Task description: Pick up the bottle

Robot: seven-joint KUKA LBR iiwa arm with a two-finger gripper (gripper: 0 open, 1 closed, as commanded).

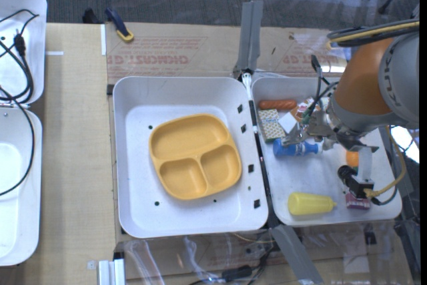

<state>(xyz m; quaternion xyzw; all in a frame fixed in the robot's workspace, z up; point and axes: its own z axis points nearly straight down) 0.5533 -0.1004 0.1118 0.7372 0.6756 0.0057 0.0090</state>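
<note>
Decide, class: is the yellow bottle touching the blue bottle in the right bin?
Apart. The camera view shows bare white bin floor between the yellow bottle, lying near the front wall, and the blue bottle further back.

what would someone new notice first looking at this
The big yellow divided plate in the middle of the left bin stands out first. Next comes the grey and orange arm reaching in from the right over the right bin, its gripper down at a blue bottle lying on its side. Around that sit a yellow bottle near the front edge and a red sausage-like toy at the back.
</note>
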